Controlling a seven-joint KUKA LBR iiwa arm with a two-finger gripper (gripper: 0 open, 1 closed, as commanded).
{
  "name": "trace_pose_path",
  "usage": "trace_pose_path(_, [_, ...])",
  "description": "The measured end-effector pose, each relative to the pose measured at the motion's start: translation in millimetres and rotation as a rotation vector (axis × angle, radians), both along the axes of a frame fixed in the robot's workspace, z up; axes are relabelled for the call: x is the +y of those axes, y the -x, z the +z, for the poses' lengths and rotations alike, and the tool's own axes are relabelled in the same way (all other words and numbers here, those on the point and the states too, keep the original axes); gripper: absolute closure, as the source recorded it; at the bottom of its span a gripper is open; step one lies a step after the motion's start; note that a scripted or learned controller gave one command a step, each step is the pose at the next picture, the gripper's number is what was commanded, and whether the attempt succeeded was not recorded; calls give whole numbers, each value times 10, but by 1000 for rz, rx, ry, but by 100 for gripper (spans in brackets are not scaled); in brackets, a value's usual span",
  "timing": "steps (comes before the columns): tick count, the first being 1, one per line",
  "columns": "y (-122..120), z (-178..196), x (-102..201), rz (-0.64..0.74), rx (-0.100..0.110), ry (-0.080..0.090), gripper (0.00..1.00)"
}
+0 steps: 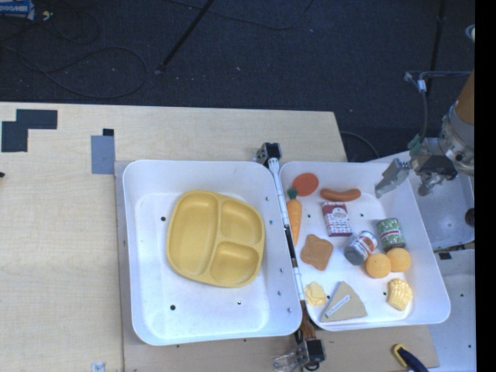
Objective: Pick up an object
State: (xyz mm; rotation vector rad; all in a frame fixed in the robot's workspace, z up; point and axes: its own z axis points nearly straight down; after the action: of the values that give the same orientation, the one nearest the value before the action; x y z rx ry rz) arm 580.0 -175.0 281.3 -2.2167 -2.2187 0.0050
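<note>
Dark blue carpet (232, 45) is covering the floor behind the bench, with thin black cables (93, 53) trailing across it. Pale wood is forming the bench (54, 246) top, and two grey rectangles and one dark L-shaped patch are sitting on it toward the far left.

Two white bins are lying side by side. One yellow divided plate (215, 237), with three compartments, is resting in the left bin (147, 301).

Toy food is lying scattered in the right bin (430, 304): one red tomato slice (305, 183), one sausage (340, 194), one carrot (294, 219) against the left wall, one red and white carton (337, 218), one brown toast-shaped piece (316, 252), two cans (375, 239) leaning close together, two orange balls (387, 263) touching each other, one corn cob (398, 293), one small yellow lump (315, 293) and one tan wedge (344, 302) near the front edge.

At the far right corner of the right bin, the end effector (411, 175) is hanging above the rim, well apart from the food. Its two fingers are standing spread, and nothing is lying between them.
</note>
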Motion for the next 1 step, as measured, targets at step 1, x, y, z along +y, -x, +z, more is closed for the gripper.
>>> trace_pose_path(1, [-91,-1897,498,-1,-7,1,0])
